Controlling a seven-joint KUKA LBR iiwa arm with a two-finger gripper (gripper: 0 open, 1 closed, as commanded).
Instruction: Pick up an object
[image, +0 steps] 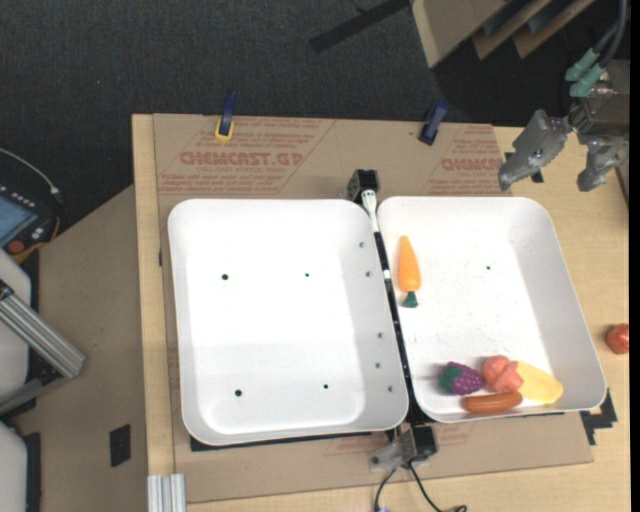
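All the objects lie in the right bin, the one nearer the tabletop's right edge. An orange toy carrot lies lengthwise close to the bin's left wall, about halfway along it, its small green top pointing toward the near edge. The rest cluster in the bin's near right corner: a purple bunch of grapes on the left of the group, a reddish sausage lying crosswise against the near wall, a pinkish-orange lumpy piece just above it, and a flat yellow piece touching that on its right.
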